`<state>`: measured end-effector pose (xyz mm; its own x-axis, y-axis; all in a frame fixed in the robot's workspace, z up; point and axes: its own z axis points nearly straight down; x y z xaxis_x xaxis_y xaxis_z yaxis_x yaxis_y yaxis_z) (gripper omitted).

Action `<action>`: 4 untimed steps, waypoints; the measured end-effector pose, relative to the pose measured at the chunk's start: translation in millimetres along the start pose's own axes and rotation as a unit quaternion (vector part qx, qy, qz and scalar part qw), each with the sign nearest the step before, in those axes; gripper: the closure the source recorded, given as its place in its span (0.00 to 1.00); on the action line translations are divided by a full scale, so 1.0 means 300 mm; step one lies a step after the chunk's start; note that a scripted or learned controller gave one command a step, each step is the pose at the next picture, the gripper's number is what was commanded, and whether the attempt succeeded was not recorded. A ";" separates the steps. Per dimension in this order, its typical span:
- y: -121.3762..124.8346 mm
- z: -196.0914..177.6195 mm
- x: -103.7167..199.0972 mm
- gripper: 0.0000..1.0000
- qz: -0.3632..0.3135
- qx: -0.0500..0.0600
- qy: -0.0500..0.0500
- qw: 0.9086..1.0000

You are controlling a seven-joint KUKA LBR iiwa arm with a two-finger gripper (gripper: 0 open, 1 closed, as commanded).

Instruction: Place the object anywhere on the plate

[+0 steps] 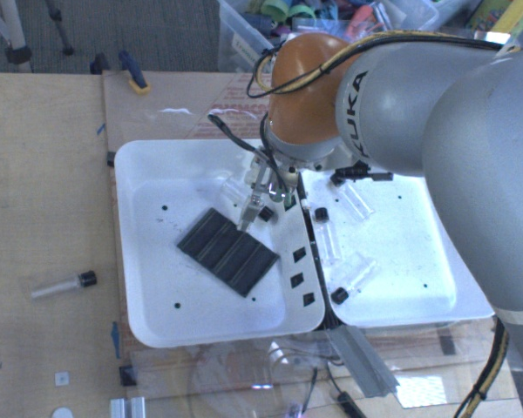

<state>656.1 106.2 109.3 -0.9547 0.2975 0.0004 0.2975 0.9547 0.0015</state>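
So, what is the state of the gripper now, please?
Gripper: cannot be told; it hangs over the left bin, just above the dark ridged plate.

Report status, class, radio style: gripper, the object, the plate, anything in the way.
Gripper low over left bin, just above dark ridged plate's upper edge; finger state unclear. Clear vials lie in right bin. Plate's surface bare.

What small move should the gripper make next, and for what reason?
Probably a short move down and left. The gripper hangs at the upper right corner of the dark ribbed rectangular plate in the left white bin, so anything released may miss the plate.
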 end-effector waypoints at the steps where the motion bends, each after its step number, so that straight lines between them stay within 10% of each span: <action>1: 0.000 0.000 0.000 0.00 0.000 0.000 0.000 1.000; 2: 0.000 0.000 0.000 0.00 0.000 0.000 0.000 1.000; 3: 0.005 -0.043 -0.007 1.00 0.001 -0.003 -0.004 1.000; 4: 0.003 -0.038 -0.004 0.00 0.001 -0.002 -0.002 1.000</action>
<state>657.6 106.7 120.6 -0.9542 0.2991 -0.0042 0.2991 0.9542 0.0058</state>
